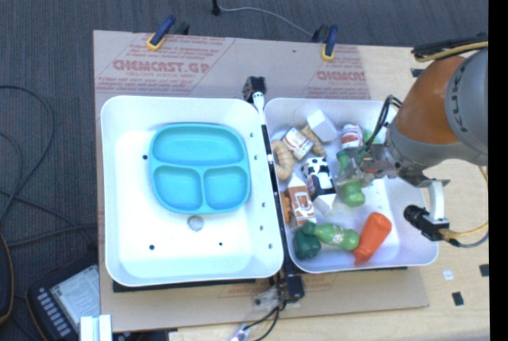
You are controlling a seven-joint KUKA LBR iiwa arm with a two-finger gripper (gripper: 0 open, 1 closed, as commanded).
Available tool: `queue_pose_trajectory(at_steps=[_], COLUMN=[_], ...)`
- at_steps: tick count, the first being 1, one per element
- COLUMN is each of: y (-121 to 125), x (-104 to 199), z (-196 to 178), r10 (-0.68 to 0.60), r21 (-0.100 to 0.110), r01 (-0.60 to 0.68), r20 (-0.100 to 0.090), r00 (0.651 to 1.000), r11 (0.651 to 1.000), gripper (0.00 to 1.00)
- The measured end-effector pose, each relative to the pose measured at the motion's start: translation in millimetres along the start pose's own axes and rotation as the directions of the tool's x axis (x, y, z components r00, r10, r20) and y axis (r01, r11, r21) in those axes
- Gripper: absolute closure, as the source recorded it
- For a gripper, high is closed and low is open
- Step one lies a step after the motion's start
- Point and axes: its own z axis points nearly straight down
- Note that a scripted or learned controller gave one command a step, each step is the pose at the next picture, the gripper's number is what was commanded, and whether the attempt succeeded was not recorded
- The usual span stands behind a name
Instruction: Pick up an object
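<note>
Gripper: reaching down into the right bin, its state unclear among the toys.
Targets: carrot lying at 5 o'clock, green toy just beside gripper.
Left bin: holding a blue tray.

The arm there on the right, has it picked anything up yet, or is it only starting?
Nothing looks lifted yet. The gripper is down in the right bin, among the toys near a small green piece; whether it grips anything is unclear. The orange carrot and the other toys lie on the bin floor. Left to do: close on one item and raise it.
</note>
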Motion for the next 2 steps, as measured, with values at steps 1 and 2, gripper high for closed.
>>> queue_pose_trajectory(at_steps=[1,2], y=[-23.1,-60.5], x=[59.7,113.8], z=[-85.2,-110.5], r10=[-0.006,-0.006], r21=[0.02,0.022], r01=[0.006,0.006], r20=[-0.007,-0.007], r00=[1.0,1.0], r11=[1.0,1.0], gripper=[1.0,1.0])
